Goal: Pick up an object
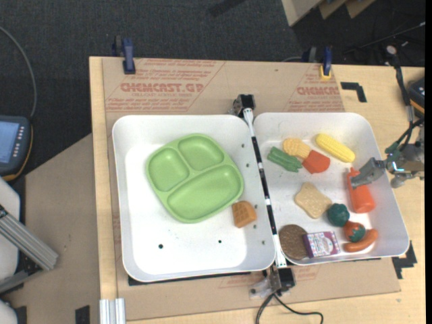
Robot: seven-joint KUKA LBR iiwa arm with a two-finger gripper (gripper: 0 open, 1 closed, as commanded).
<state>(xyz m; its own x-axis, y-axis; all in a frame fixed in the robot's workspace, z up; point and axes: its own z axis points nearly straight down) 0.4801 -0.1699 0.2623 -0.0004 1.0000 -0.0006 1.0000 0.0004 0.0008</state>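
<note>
The right bin (385,221) holds several toy foods. Among them are a yellow corn cob (335,147), a green pod (283,159), a tan bread slice (312,200), a dark green broccoli (338,214) and a purple box (321,244). A red-orange cylinder (362,196) stands near the bin's right wall. My gripper (366,174) reaches in from the right edge, low over the bin, with its tip just above and touching or nearly touching the top of that cylinder. I see nothing held in it.
The left bin (135,235) carries a green divided plate (194,177) and an orange waffle piece (244,213) by the wall between the bins. In the right bin a brown round cookie (293,241) and a red tomato (354,231) lie near the front rim.
</note>
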